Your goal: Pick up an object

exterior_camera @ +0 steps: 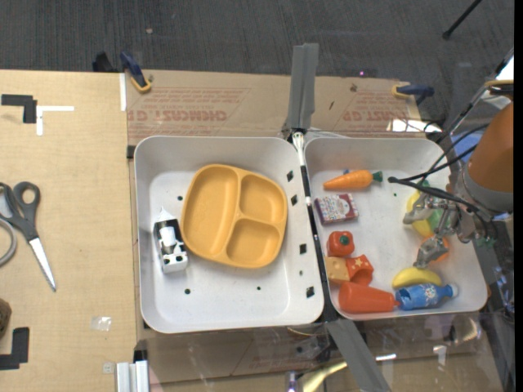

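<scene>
Glossy white bins hold a smooth divided yellow plate; fingers spread apart.

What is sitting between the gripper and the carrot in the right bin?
Nothing visible. The gripper is at the right side of the right bin, and the carrot lies toward the bin's upper left, with bare white floor between them. The yellow object by the gripper sits just off that line.

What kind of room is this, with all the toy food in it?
It looks like a robot lab, not a kitchen. A robot arm reaches over two white bins on a workbench. One bin holds toy food, like a carrot and a banana. Scissors lie on the bench.
</scene>
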Controlling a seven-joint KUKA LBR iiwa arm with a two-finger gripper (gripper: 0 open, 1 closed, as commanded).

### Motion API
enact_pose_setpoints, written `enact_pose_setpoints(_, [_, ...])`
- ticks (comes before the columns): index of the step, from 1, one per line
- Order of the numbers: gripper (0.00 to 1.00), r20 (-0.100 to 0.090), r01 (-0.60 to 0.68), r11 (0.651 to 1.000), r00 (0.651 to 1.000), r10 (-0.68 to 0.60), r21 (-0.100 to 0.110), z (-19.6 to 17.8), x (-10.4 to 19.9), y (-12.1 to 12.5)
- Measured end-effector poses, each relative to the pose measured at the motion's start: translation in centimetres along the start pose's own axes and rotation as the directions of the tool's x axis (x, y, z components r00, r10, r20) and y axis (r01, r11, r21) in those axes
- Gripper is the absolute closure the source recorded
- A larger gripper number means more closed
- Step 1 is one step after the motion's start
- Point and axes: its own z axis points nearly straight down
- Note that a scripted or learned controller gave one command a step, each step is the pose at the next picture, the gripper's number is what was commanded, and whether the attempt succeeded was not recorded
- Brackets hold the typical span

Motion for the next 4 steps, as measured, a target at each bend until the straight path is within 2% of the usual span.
enact_pose_setpoints(1, [1.00,-0.001,0.001,1.000,1.000,-0.001,0.000,-0.6,-0.1,0.0])
enact_pose_setpoints(2, [0.00,-0.001,0.001,1.000,1.000,-0.001,-0.001,-0.6,-0.1,0.1])
enact_pose_setpoints(3, [0.00,0.000,-0.152,0.988,0.988,0.152,-0.001,0.7,2.8,-0.1])
enact_pose_setpoints(4, [1.00,0.000,-0.149,0.989,0.989,0.149,0.000,0.1,2.6,-0.1])
